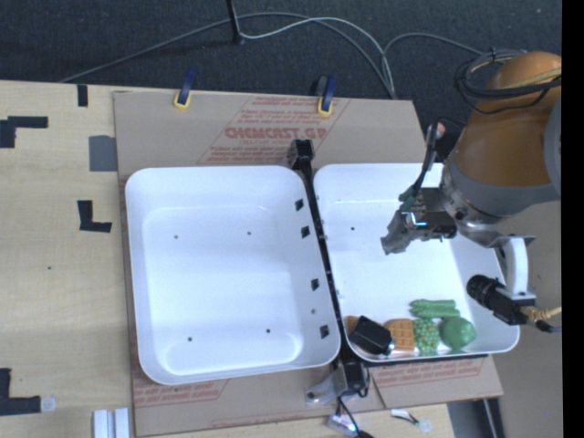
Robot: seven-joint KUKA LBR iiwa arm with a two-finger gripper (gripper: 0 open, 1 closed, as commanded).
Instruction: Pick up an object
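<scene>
My gripper (pixel 398 241) hangs over the middle of the right bin (pixel 365 190), its dark fingers pointing down and left. Nothing shows between them. Along the near wall of that bin lie a black block (pixel 370 336), an orange waffle-like piece (pixel 399 335), a green and yellow corn-like piece (pixel 426 335), a round green object (pixel 457 333) and a long green pod (pixel 433 308). These objects sit well below and to the right of the gripper, apart from it.
The left bin (pixel 146 245) lies beside the right one, divided by a black clipped rim (pixel 315 245). Both rest on a cardboard sheet (pixel 265 126) held by two clamps. The arm's orange band (pixel 506 108) looms at the right. Cables trail at the back.
</scene>
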